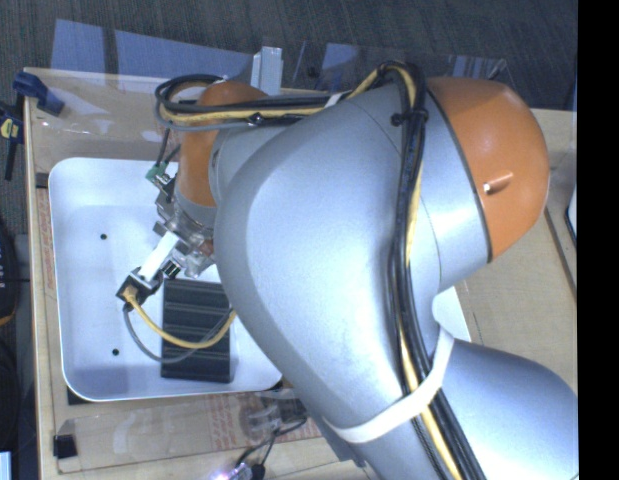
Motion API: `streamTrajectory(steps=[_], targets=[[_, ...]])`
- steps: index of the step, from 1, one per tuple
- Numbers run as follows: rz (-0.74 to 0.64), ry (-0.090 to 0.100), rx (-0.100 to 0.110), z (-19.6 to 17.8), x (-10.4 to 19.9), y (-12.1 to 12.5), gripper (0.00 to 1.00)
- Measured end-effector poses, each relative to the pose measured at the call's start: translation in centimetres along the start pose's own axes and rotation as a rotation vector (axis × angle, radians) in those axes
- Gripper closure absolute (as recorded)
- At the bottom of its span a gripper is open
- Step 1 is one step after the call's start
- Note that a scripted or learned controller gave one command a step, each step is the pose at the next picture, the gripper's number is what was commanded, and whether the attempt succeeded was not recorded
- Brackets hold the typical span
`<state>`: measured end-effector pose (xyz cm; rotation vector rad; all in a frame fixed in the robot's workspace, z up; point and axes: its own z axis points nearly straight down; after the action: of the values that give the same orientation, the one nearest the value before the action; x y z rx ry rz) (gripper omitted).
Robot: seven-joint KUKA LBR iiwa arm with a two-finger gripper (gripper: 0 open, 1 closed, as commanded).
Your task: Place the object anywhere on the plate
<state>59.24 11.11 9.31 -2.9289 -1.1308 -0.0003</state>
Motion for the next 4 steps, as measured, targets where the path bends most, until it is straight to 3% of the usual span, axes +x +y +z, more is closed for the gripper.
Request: streamTrajectory(steps=[1, 2, 3, 4], targets=[[-0.402, -0.002, 0.002, -9.9, -1.1, 6.0, 1.00], [-0.981, -0.009, 0.016, -1.0, 5.5, 2.9, 1.00], [-0.873, 0.001, 0.001, -0.4, 10.3, -1.8, 1.00], [-0.765, -0.003, 0.001, -14.3, 11.5, -3.3, 1.00]])
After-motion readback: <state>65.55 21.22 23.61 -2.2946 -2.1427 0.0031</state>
